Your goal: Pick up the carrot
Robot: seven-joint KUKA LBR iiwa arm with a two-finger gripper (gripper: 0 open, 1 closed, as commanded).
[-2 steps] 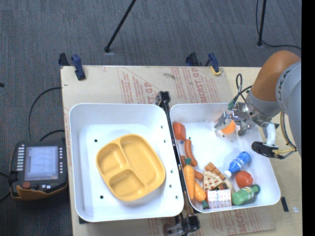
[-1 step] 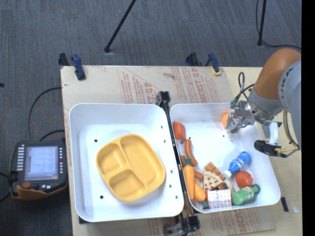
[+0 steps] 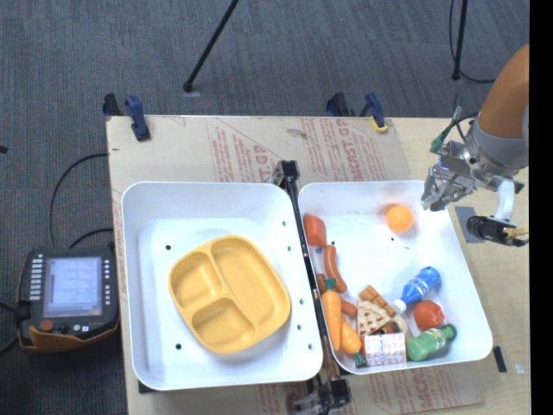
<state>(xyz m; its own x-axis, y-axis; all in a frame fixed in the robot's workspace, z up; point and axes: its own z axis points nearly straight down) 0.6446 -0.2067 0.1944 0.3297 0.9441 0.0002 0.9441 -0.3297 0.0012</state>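
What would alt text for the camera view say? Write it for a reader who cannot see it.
A grey arm's claw hovers over the far right corner of the right bin, away from the carrot lying along that bin's left wall among toy foods. An orange ball sits near the claw, and the left bin holds a yellow divided plate.

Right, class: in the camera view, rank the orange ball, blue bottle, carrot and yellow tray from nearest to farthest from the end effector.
From the end effector:
1. Orange ball, just below-left of it.
2. Blue bottle, right bin's middle.
3. Carrot, right bin's left edge.
4. Yellow tray, left bin.
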